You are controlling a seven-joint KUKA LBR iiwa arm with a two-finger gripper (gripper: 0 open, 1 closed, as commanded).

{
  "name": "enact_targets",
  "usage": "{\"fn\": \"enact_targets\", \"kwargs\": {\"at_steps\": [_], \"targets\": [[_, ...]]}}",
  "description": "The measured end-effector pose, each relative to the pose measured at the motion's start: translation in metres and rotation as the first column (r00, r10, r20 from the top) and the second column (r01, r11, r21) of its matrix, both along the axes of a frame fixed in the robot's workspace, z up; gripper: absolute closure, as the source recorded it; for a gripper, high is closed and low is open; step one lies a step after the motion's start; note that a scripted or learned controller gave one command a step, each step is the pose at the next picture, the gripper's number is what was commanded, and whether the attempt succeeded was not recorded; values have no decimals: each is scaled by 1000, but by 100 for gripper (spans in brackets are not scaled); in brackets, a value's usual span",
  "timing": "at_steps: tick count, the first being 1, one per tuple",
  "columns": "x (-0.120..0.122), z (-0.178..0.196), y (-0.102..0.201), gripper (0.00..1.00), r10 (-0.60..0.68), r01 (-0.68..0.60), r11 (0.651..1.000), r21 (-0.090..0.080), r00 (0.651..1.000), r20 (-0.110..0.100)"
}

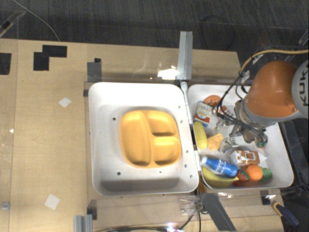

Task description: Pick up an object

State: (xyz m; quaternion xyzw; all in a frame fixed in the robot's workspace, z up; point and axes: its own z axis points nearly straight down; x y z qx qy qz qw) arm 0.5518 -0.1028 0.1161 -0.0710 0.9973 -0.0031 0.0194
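where claw hovers, corn cob lies lengthwise, near-vertical

Grey KUKA arm at right of frame, black lettering partly visible on pale casing. Rounded orange band above wrist. Grey cylindrical collar beneath. Thin black and yellow cables looped along upper side. Metallic gripper assembly, silver-grey, small dark fittings.

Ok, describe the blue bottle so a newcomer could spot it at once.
Look in the right bin, near its front-left corner. The blue bottle lies on its side just above the banana; it is the only blue thing there.
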Motion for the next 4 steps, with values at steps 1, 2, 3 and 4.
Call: {"fn": "enact_targets", "kwargs": {"at_steps": [1, 2, 3, 4], "targets": [[10, 74, 44, 100, 88, -88, 996, 3, 996, -22], [-34, -16, 2, 100, 372, -372, 928, 2, 927, -35], [11, -7, -1, 100, -98, 98, 995, 5, 995, -30], [-29, -16, 10, 100, -269, 269, 963, 5, 963, -37]]}}
